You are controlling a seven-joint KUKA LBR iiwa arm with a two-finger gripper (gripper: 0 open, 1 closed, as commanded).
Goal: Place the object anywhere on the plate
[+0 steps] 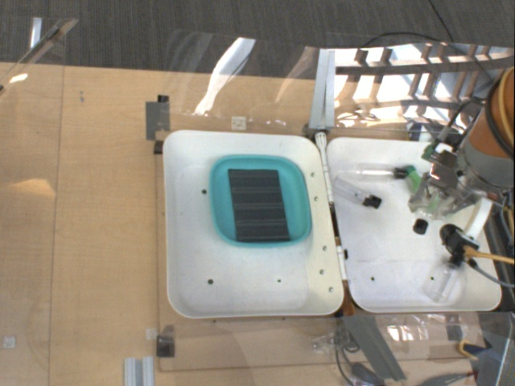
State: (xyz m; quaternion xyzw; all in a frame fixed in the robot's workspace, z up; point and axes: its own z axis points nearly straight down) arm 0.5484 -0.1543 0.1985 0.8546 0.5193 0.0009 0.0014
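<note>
Left bin (185, 240) carries a teal plate (299, 207) near its top edge, dark ridged pad (257, 205) on it. Right bin (386, 284) has clear syringes, one (356, 191) near its left edge. Gripper (429, 202) over right edge, grip state unclear.

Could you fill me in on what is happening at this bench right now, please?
A grey robot arm reaches in from the right, with its end effector low over the right bin. That bin holds a few clear syringe-like items with dark caps and something green beside the end effector. In the left bin sits a teal plate with a dark ribbed block on it. Whether the end effector holds anything is not clear.
</note>
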